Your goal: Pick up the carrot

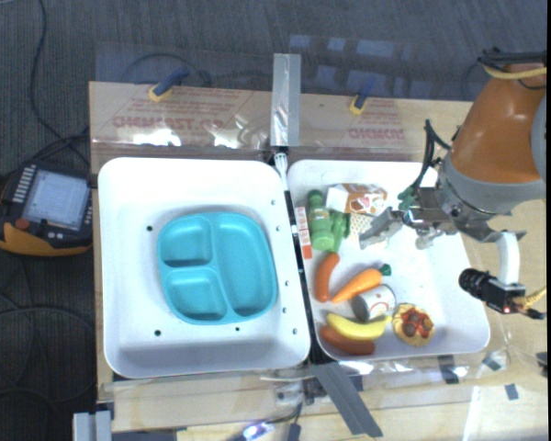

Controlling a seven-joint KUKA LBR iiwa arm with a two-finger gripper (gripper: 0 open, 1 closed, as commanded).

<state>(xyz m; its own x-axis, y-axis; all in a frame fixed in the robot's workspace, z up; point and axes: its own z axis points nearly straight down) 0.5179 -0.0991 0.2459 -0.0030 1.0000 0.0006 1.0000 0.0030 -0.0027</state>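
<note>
Lying below the fingers (pixel 397 229), apart: the carrot (pixel 357 284).

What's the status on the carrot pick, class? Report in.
Claw above the right bin, nothing seen in it. Carrot lying loose, below-left of claw. Crowded: chili beside it, banana just below.

Teal tray (pixel 216 266) (3 compartments) left; banana (pixel 355 326) lies right.

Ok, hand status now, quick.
Hand: above the right bin, apart from the carrot; open or closed cannot be told.
</note>
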